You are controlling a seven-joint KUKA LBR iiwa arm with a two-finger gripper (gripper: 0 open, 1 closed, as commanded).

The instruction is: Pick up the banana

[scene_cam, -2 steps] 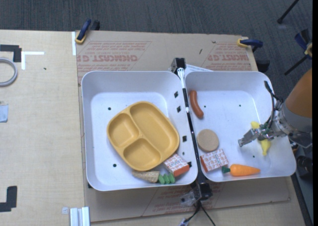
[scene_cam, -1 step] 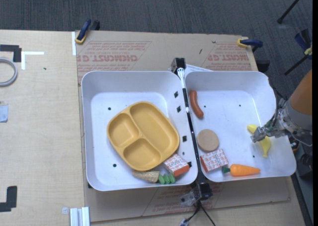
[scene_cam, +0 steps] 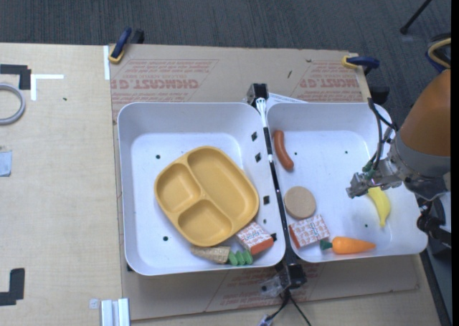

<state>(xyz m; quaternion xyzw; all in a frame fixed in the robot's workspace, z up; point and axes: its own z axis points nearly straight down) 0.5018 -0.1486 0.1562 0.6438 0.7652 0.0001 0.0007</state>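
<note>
Two white bins sit side by side on the tabletop (scene_cam: 57, 195). In the right bin (scene_cam: 323, 120) the gripper (scene_cam: 366, 187) hangs low at the top end of the banana (scene_cam: 381, 206), which lies on the bin floor near the right wall. A sausage (scene_cam: 282, 150), a round brown patty (scene_cam: 300, 202), a small printed box (scene_cam: 310, 231) and a carrot (scene_cam: 351, 246) lie there too. The left bin (scene_cam: 179, 120) holds a yellow divided plate (scene_cam: 206, 195), tilted.

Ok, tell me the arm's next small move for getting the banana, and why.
Probably lower straight down a little. The gripper sits at the upper end of the banana in the right bin, near its right wall, but the view does not show the fruit between its fingers yet.
</note>
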